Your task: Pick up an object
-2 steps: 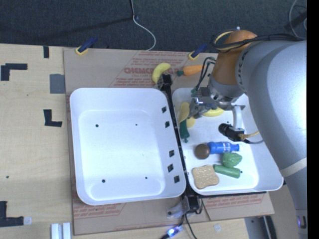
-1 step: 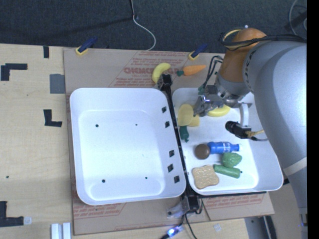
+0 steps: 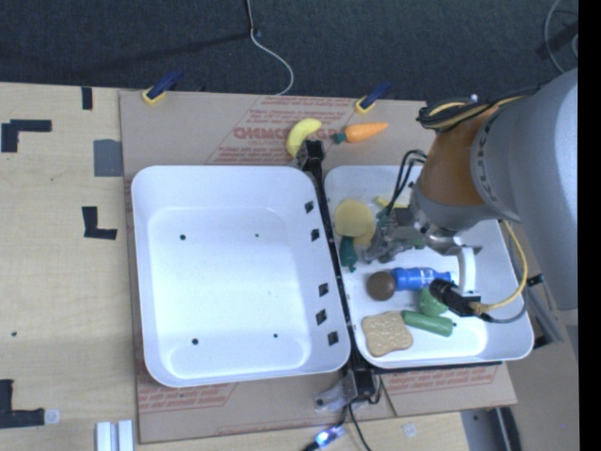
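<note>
The right bin (image 3: 502, 346) holds several objects: a pale yellow round piece (image 3: 354, 217), a small teal piece (image 3: 348, 253), a brown ball (image 3: 380, 285), a blue-and-white bottle (image 3: 414, 278), a green cucumber-like stick (image 3: 428, 323) and a slice of toast (image 3: 387, 334). My gripper (image 3: 387, 241) reaches down into this bin between the yellow piece and the blue bottle, just above the brown ball. The wrist hides its fingertips, and I see nothing held.
The left bin (image 3: 155, 191) sits beside it, sharing a middle wall with black clips. A toy banana (image 3: 301, 135) and a carrot (image 3: 362, 132) lie on the cardboard behind the bins. Cables loop off the arm over the right bin's far side.
</note>
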`<act>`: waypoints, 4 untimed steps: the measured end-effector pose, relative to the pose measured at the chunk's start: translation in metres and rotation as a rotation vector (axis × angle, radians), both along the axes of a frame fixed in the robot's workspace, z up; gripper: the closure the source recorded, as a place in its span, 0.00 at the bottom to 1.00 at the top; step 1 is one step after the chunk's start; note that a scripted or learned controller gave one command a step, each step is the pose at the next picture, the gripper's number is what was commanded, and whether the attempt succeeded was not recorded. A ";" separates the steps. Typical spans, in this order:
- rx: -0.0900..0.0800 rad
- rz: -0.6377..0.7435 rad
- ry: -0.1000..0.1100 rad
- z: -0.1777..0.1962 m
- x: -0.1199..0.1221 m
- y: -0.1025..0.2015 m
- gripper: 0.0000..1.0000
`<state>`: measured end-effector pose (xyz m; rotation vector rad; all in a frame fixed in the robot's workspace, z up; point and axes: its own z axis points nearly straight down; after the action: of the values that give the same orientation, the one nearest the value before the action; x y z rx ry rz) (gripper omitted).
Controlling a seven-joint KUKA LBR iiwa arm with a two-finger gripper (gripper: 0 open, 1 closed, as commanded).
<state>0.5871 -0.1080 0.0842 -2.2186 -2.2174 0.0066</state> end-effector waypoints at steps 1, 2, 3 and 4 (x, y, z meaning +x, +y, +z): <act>-0.002 0.001 -0.007 0.001 0.003 0.000 0.00; -0.002 0.004 -0.010 0.000 0.083 0.000 0.00; -0.002 0.004 -0.009 0.012 0.082 0.000 1.00; -0.001 0.000 -0.002 0.018 0.021 0.005 1.00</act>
<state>0.6084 -0.1033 0.1021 -2.2199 -2.2182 0.0054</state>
